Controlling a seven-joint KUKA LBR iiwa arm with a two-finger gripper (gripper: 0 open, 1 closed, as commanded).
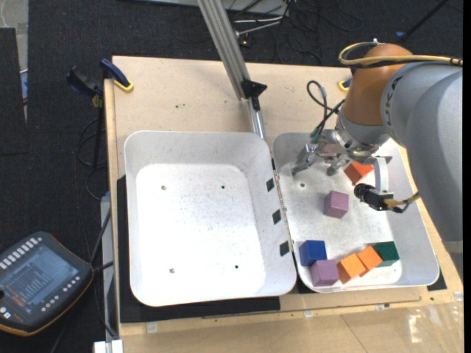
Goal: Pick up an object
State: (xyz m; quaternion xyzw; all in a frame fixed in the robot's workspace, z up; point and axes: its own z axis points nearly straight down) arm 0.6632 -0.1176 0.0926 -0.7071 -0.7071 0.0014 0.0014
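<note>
- Orange block [358, 172] in right bin [419, 267], far end, right under gripper [335, 160].
- Finger state: cannot tell, block partly hidden by wrist.
- Step, as judged: at the grasp, nothing lifted yet.
- Next: confirm grip, raise straight up, avoid purple block [336, 204] nearby.
- Left bin [140, 153] alongside.

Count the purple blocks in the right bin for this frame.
2. One purple block sits alone mid-bin, below the gripper. The other purple block lies along the near wall, between the blue block and an orange block. The arm could hide more.
</note>
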